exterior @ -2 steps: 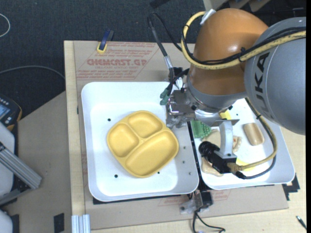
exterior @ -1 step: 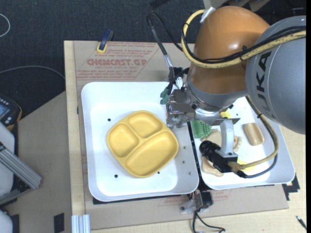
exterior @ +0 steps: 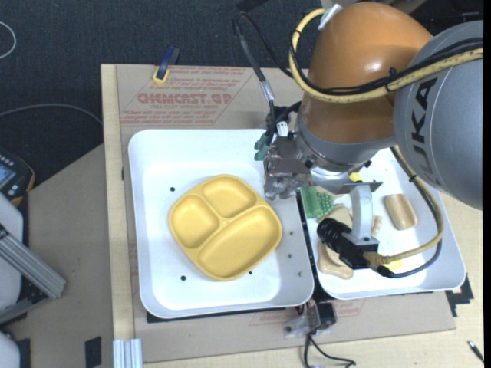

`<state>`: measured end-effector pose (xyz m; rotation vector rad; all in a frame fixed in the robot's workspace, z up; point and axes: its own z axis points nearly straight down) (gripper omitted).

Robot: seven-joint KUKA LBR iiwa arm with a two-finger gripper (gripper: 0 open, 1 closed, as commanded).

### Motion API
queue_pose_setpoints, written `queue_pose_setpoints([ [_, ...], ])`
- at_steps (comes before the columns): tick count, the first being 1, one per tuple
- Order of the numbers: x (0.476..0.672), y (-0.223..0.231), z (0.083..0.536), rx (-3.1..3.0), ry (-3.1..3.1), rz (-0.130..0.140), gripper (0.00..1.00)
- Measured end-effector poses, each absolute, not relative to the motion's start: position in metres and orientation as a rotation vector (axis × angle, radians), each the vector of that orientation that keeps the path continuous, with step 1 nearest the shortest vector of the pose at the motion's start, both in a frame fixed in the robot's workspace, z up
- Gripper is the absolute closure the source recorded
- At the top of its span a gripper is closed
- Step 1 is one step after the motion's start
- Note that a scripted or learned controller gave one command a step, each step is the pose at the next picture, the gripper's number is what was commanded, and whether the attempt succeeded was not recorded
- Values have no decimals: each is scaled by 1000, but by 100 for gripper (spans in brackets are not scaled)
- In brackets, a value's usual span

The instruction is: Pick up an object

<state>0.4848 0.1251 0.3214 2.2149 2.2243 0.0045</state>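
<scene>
A yellow plate (exterior: pixel 224 225) with three compartments lies in the middle of the left white bin (exterior: pixel 149 175). In the right white bin (exterior: pixel 441 263) a small green ridged piece (exterior: pixel 314 202) sits close to the divider. A tan rounded piece (exterior: pixel 400 211) lies further right, and a pale beige piece (exterior: pixel 334 264) rests near the front. My gripper (exterior: pixel 280 181) hangs low over the strip between the two bins, just beyond the plate's right rim and beside the green piece. The big orange and grey wrist hides much of the right bin.
A cardboard sheet with red lettering (exterior: pixel 188 94) lies behind the bins, with a small blue and yellow clip (exterior: pixel 163 66) at its back edge. The bench edge runs along the front. The left bin floor around the plate is bare white.
</scene>
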Motion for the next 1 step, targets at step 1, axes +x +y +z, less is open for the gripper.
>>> queue_pose_setpoints([
  [1, 500, 80, 176, 2234, 2219, -23, 100],
])
